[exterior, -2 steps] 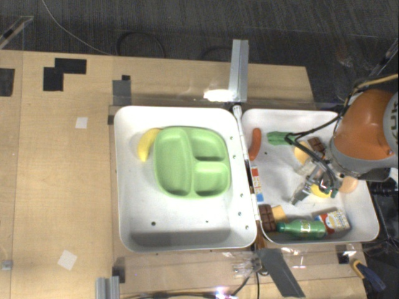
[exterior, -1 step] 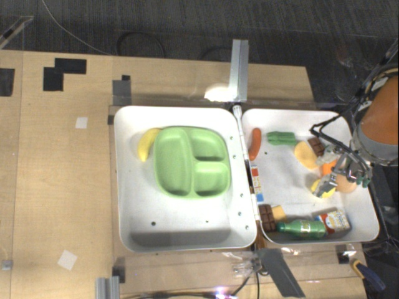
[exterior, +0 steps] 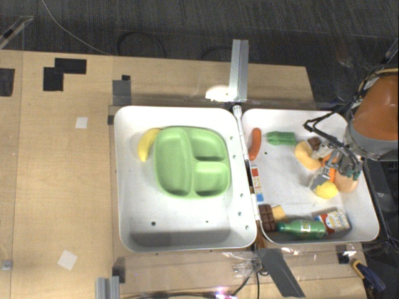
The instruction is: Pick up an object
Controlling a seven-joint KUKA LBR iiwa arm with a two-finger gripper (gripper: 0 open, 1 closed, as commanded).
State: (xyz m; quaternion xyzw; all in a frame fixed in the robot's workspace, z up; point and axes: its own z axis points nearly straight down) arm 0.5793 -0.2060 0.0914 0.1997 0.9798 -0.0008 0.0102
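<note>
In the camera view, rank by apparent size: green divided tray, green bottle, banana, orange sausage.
1. Green divided tray, by far the largest.
2. Green bottle.
3. Banana and orange sausage look alike; the tray hides part of the banana, so no ranking.

Lemon (exterior: 326,190), small and yellow, lies in the right bin just under my gripper (exterior: 336,167). Peach-coloured fruit (exterior: 307,155) sits beside it, toward the bin's middle.
</note>
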